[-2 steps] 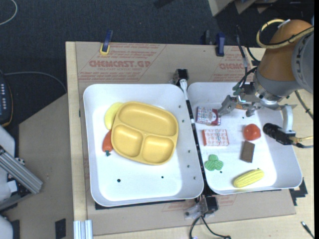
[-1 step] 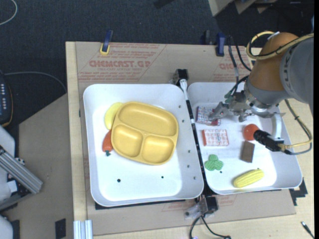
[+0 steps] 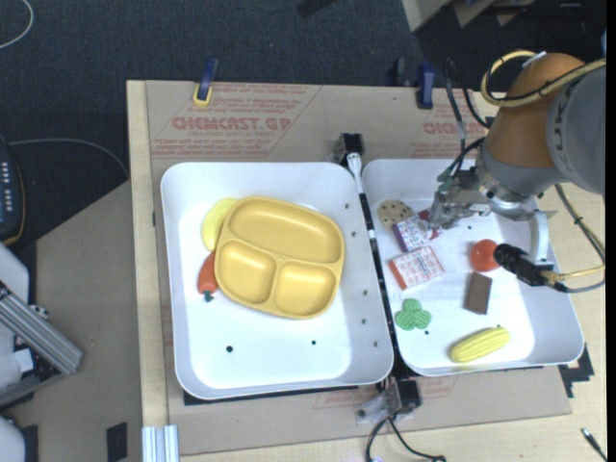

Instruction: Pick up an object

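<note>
While a red-and-white packet point(image 3: 417, 267) is lying flat in the right bin point(image 3: 553, 340) — beside a smaller packet point(image 3: 410, 232) and a cookie point(image 3: 391, 211) — the gripper point(image 3: 445, 209) is hovering just above them, its grip impossible to tell.

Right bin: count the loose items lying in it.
6, though the claw may hide more: cookie and packet near the divider, green piece and corn in front, brown block and red ball mid-bin.
</note>
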Robot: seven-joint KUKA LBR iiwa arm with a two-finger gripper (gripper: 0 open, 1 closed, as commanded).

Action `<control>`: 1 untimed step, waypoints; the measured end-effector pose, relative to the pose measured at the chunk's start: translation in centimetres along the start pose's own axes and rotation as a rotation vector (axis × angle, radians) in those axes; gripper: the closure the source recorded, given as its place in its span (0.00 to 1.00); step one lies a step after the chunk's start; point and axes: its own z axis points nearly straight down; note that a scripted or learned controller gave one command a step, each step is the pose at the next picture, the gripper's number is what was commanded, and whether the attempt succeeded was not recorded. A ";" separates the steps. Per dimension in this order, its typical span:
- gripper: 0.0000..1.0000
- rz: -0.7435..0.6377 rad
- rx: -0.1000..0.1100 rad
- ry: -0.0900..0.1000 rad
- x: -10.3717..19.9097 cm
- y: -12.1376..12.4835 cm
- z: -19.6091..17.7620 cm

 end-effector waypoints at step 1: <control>1.00 -0.001 0.006 -0.006 0.5 0.4 -6.3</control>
